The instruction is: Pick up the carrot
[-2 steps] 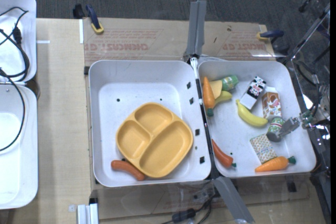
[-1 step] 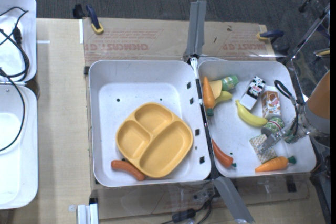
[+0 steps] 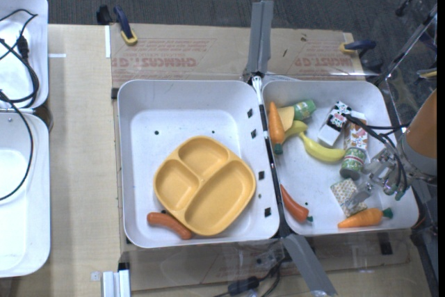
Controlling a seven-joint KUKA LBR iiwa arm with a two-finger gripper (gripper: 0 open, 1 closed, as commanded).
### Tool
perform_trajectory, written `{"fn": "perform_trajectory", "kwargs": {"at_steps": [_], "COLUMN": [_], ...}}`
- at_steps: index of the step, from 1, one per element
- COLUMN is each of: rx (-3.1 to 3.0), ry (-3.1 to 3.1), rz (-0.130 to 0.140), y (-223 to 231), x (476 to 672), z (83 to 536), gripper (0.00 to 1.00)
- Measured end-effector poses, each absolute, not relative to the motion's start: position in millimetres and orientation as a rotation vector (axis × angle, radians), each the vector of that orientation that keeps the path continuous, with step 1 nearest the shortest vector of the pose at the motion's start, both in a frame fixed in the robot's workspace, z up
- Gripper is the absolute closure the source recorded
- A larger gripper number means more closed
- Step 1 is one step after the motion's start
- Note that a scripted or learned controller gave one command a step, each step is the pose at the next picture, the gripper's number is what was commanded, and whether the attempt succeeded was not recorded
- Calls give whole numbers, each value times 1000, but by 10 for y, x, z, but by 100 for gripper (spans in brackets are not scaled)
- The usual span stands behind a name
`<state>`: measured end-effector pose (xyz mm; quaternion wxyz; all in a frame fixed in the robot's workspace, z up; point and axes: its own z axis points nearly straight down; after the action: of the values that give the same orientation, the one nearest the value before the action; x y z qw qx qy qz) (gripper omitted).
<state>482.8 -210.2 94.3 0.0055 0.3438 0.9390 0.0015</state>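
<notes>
Camera view, looking down on both bins. My gripper (image 3: 367, 186) sits low in the right bin (image 3: 316, 88), near its right wall, with cables trailing back toward my wrist at the frame's right edge. Finger state: cannot tell; the metal parts and cables blur together here.

Carrots: several in this bin. One carrot (image 3: 361, 218) lies flat along the near wall, just below my gripper, tip pointing left, green stub to the right. A second carrot (image 3: 276, 123) lies at the bin's left side, near the far corner, beside a green item (image 3: 304, 108). A third, redder carrot (image 3: 295, 205) lies tilted against the left wall near the front.

Other contents: a banana (image 3: 318, 148) in the middle; a small can (image 3: 354, 160) just left of my gripper; a patterned packet (image 3: 344, 193) close beside my gripper; a black-and-white box (image 3: 335, 123) toward the far side.

Left bin (image 3: 132, 170): a yellow divided plate (image 3: 204, 184) near its centre, and a sausage (image 3: 168, 223) by the plate's near-left edge.
</notes>
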Motion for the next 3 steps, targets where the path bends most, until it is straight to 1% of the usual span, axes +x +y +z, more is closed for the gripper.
{"fn": "perform_trajectory", "kwargs": {"at_steps": [1,2,3], "rx": [545,566,566], "ry": [3082,3083,3068], "rz": [2,-1,2], "y": [-2017,-1877,-1872], "x": [4829,4811,4869], "z": [939,933,1028], "gripper": [0,0,100]}}
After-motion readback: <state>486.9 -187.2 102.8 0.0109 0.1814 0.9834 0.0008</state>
